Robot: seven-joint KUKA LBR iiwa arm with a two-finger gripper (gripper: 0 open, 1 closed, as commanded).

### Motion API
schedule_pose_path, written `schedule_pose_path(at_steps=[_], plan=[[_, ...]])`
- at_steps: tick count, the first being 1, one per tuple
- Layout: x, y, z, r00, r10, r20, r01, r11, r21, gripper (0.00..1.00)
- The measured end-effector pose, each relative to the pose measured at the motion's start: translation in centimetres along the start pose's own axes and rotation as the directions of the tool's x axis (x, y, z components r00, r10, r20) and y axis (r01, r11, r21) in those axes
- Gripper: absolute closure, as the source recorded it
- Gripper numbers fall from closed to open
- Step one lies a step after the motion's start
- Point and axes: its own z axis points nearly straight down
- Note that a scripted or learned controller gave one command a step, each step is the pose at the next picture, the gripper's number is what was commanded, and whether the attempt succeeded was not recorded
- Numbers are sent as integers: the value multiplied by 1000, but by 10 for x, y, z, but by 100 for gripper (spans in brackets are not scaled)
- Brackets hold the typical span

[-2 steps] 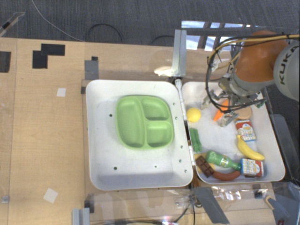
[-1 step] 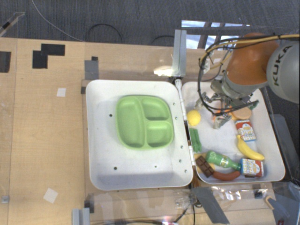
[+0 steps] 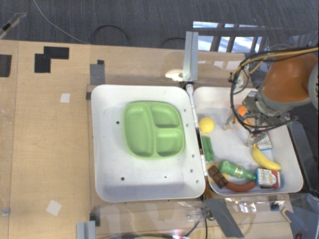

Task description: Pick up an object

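Bright, even overhead light; soft shadows inside left bin (image 3: 99,148); slight overall blur; glare on bench rail (image 3: 174,75).

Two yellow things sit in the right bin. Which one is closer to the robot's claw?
The banana, lying just below the gripper. The round yellow lemon sits farther off, by the bin's left wall.

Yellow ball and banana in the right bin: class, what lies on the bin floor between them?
In the camera view, bare white bin floor lies between the yellow ball and the banana; the green bottle sits below that line.

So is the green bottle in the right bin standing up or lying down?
Lying down: the green bottle rests on its side on the right bin floor.
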Motion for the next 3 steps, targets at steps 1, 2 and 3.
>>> schedule_pose_path(at_steps=[1, 2, 3], plan=[[48, 26, -2, 999, -40, 2, 40, 999, 1, 0], [-40, 35, 0, 994, -105, 5, 105, 994, -3, 0], [-58, 10, 1, 980, -201, 2, 201, 980, -2, 0]])
